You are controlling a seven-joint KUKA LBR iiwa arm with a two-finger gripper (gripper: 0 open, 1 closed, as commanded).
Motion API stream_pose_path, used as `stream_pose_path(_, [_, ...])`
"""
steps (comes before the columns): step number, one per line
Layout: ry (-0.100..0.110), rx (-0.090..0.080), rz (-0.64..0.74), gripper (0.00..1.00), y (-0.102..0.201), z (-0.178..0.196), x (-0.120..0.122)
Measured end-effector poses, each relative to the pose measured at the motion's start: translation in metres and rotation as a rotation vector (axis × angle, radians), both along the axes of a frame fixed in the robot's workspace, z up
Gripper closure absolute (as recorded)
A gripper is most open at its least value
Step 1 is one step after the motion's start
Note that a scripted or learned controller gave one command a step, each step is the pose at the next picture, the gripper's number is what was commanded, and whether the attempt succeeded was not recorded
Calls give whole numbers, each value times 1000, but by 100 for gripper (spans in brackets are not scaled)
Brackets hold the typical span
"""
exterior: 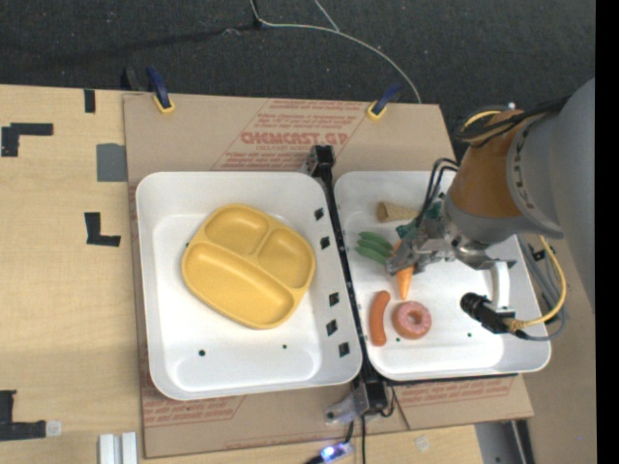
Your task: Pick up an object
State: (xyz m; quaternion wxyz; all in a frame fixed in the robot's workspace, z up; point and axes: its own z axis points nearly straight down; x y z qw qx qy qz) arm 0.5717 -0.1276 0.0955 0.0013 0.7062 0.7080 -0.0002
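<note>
Dark speckled carpet floor (145, 17) across 12 o'clock band, thin pale cable (372, 51) and dark cable (253, 3) trailing over it. Light wooden bench top (58, 288) toward 9 o'clock, black tape marks (97, 228) scattered on it. Brown cardboard sheet (280, 133) with red print at centre, held by two blue-and-yellow clamps (160, 93) along its 12 o'clock edge. Even, soft light, faint shadows.
</note>
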Motion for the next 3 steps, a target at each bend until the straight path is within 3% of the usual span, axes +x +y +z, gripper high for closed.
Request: stream_pose_path(3, [-2,2,-1,100,-6,131,10])
